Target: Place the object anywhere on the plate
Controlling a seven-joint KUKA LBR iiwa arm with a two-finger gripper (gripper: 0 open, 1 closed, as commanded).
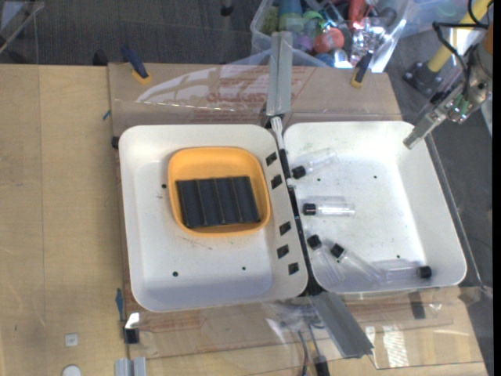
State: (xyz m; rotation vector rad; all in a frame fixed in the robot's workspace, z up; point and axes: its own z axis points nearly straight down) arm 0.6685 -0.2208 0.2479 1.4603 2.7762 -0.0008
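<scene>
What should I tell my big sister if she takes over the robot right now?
Gripper: at the upper right edge of the right bin, above the rim, with nothing seen in it.
Orange plate: in the left bin, with a dark ridged block lying on it.
Clear tubes with black caps: several in the right bin, one near the middle, one at the top left, one along the bottom.
Done: none of the tubes is on the plate.
Left: pick up a tube and set it anywhere on the plate.
</scene>
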